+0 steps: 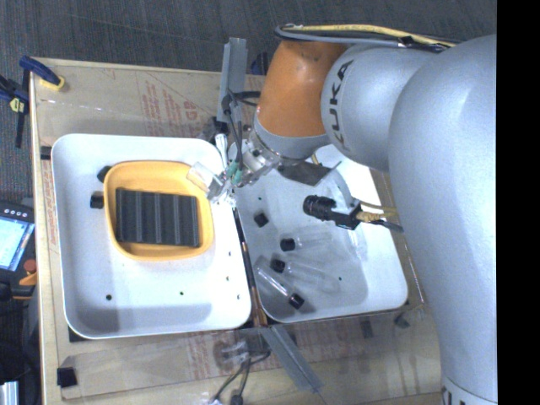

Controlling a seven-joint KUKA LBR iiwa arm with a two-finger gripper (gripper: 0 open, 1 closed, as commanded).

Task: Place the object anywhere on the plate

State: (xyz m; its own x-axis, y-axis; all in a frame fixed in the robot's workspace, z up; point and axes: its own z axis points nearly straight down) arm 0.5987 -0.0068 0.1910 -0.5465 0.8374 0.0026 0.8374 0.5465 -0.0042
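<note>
The gripper (218,178) hung at the yellow plate's (126,174) right rim; its jaws clasped a small clear object (201,175)

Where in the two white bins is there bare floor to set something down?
Left white bin: a bare floor strip below the yellow plate with the dark ribbed insert. Right white bin: crowded with clear vials with black caps under the grey arm.
</note>
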